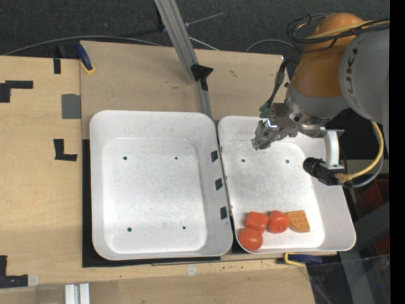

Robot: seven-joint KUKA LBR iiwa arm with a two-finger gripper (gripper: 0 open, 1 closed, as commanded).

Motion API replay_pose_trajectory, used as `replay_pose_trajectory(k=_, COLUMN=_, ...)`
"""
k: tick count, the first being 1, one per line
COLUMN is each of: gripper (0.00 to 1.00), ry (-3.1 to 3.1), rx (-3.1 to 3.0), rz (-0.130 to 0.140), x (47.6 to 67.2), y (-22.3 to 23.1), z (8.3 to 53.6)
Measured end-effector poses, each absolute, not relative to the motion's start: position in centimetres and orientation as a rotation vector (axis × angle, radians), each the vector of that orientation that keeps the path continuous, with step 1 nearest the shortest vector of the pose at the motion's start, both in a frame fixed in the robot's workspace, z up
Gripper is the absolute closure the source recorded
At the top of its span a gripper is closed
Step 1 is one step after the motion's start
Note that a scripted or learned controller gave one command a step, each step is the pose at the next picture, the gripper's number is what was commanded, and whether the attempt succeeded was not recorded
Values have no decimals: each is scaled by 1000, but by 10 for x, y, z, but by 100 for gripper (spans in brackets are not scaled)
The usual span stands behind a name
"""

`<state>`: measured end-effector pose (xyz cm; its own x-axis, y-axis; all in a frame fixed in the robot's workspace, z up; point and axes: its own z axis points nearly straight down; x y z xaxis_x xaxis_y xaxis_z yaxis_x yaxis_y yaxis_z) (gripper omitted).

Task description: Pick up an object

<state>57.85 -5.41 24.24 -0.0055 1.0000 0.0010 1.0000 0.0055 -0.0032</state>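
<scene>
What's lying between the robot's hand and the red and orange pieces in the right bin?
Nothing: camera view shows bare speckled white bin floor between hand and red pieces.

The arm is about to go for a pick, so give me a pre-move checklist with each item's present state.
1. Targets present: three red pieces and an orange waffle-like piece lie in the right bin: ok.
2. Hand over that bin: ok.
3. Hand above the targets: not ok, it sits at the bin's far end; they lie at the near end.
4. Nothing held: cannot tell.
5. Targets separated: not ok, they cluster together.
</scene>
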Motion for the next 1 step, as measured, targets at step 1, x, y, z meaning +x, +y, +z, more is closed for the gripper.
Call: replay_pose_trajectory(k=1, gripper=100, ry=-2229, rx=-2210, rz=0, x=579, y=10, z=242)
